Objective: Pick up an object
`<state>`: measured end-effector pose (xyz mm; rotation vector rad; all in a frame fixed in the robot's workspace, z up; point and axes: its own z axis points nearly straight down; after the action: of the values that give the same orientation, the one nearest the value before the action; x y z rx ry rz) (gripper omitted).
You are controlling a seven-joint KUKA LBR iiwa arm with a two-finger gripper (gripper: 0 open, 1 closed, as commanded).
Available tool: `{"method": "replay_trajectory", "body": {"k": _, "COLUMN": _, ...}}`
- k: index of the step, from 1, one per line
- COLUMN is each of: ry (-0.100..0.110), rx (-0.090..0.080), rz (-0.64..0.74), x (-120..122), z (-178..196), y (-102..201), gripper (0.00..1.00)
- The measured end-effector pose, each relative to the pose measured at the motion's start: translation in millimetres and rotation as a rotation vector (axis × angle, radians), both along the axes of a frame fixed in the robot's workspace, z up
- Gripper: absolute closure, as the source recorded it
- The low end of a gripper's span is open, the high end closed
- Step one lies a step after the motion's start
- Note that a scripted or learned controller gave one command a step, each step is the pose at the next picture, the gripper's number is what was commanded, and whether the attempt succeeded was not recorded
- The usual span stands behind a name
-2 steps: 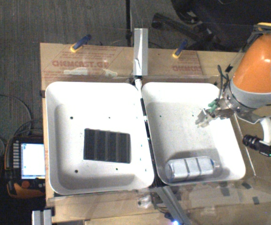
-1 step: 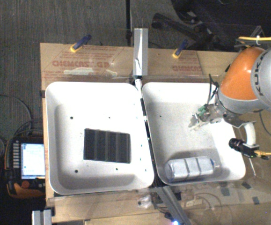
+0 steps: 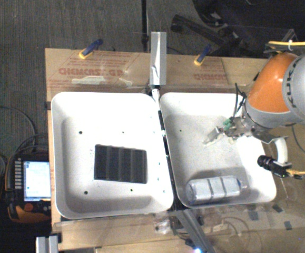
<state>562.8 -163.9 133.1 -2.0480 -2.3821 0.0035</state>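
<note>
Right bin (image 3: pixel 194 115) holds grey pack (image 3: pixel 215 187) near gripper (image 3: pixel 214 136).

Black ridged slab (image 3: pixel 120 164), silver-grey banded pack (image 3: pixel 216 187), orange-banded grey arm (image 3: pixel 276 91)

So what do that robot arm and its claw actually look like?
The arm is a smooth, rounded grey shell with dark lettering and a bulging bright orange band above the wrist. Thin dark cables run down to the claw, which is small, pale and metallic, with a speck of green at its base.
</note>
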Motion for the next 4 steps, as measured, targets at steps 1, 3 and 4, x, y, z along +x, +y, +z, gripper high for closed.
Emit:
{"method": "replay_trajectory", "body": {"k": 1, "ry": -0.001, "rx": -0.002, "rz": -0.243, "x": -7.7, "z": 62.4, "y": -50.2, "gripper": 0.0}}
{"method": "replay_trajectory", "body": {"k": 3, "ry": -0.001, "rx": 0.002, "rz": -0.259, "x": -78.0, "z": 118.0, "y": -14.4, "gripper": 0.0}}
{"method": "replay_trajectory", "body": {"k": 4, "ry": -0.003, "rx": -0.002, "rz": -0.17, "x": -78.2, "z": 137.0, "y": -6.0, "gripper": 0.0}}
